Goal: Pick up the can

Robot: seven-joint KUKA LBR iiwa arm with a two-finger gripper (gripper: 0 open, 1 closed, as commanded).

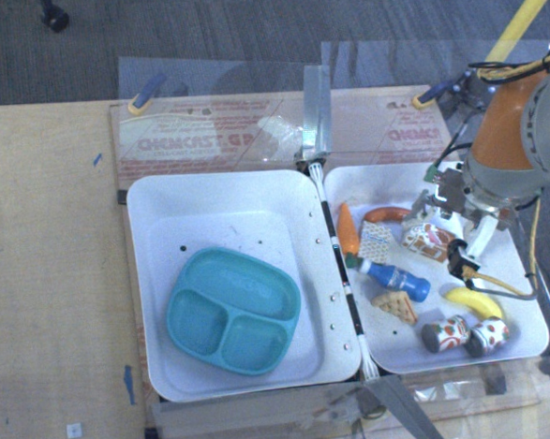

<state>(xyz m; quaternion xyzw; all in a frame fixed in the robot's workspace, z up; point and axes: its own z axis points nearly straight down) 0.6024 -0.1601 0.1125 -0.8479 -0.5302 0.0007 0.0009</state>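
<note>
Hand (436, 218) over R bin (397, 354), far side; open/closed can't tell. Can (443, 334) at front edge, well apart.

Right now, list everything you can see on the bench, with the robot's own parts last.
Shallow white plastic bins: two, white, side by side.
Divided plastic plate: one, teal, left bin.
Carrot-shaped toy: one, orange, right bin, by its left wall.
Long reddish piece: one, red-orange, right bin, far side.
Checkered packet: one, pale, beside the carrot.
White-and-red patterned item: one, under the pincer.
Plastic bottle: one, blue with white cap, lying mid-bin.
Wedge-shaped piece: one, tan, near the bottle.
Banana: one, yellow, right side.
Small patterned cans: two, red-white with grey ends, lying at the near edge.
Arm: grey, orange band.
Pincer: over the right bin.
</note>
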